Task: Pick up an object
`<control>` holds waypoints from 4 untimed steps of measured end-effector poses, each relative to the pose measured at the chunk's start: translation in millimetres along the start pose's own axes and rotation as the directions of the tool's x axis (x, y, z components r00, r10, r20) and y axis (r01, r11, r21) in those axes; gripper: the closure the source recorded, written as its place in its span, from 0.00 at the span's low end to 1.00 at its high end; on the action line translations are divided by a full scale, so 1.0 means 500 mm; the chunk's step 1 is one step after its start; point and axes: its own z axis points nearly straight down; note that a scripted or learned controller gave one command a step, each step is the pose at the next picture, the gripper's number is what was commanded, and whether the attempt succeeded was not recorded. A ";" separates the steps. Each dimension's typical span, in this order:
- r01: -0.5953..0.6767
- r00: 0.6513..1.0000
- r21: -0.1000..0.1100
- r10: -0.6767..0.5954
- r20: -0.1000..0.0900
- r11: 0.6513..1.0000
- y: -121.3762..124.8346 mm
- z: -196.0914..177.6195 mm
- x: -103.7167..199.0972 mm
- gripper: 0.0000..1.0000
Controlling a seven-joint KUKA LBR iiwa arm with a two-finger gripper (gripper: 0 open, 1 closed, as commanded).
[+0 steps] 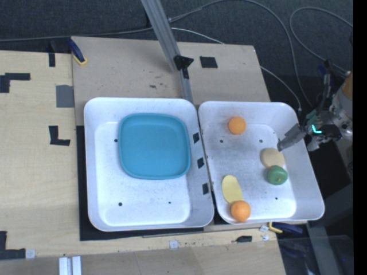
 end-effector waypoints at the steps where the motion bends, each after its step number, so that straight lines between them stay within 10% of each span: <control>1: 0.000 1.000 0.000 0.000 0.000 1.000 0.000 0.000 0.000 0.00; 4: 0.000 1.000 0.004 0.000 -0.001 1.000 -0.011 0.325 -0.021 0.00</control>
